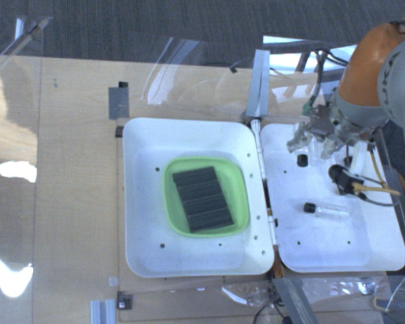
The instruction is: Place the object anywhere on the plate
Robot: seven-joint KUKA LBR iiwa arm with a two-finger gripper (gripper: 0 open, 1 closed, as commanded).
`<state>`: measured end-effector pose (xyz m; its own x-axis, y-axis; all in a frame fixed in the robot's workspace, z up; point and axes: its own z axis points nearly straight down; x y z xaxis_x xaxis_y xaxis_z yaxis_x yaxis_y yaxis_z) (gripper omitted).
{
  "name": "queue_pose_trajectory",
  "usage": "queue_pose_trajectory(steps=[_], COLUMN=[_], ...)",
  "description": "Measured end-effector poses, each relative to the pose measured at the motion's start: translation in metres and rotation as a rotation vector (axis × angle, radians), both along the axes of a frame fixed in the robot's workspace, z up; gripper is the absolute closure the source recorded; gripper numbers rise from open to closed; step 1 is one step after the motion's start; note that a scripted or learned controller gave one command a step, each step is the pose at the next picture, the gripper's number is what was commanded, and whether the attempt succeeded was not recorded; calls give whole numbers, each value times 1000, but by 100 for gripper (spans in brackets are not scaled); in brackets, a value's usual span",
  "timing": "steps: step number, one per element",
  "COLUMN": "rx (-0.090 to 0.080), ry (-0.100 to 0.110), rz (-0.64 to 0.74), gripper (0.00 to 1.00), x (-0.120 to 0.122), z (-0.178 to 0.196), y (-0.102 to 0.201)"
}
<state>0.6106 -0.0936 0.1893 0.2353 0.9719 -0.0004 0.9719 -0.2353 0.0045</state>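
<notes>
A green plate (237,181) sits in the middle of the left white bin (138,201). A dark grey ridged block (202,198) lies flat on the plate, inside its rim. My gripper (309,142) hangs over the far part of the right bin (385,248), well to the right of the plate and apart from the block. A small clear tube with a black cap (325,210) lies on the right bin's floor, below the gripper in the view. I see nothing held by the gripper.
The raised divider (264,181) between the two bins runs between the gripper and the plate. A black part with a yellow cable (354,184) hangs beside the wrist over the right bin. A grey post (258,83) stands behind the bins.
</notes>
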Motion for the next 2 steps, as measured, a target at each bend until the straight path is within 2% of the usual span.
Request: queue_pose_trajectory(steps=[1, 2], rx=[2, 1], ry=[3, 2], rz=[192, 192], gripper=[100, 0], x=[-11, -11], z=[-5, -5], y=[108, 108])
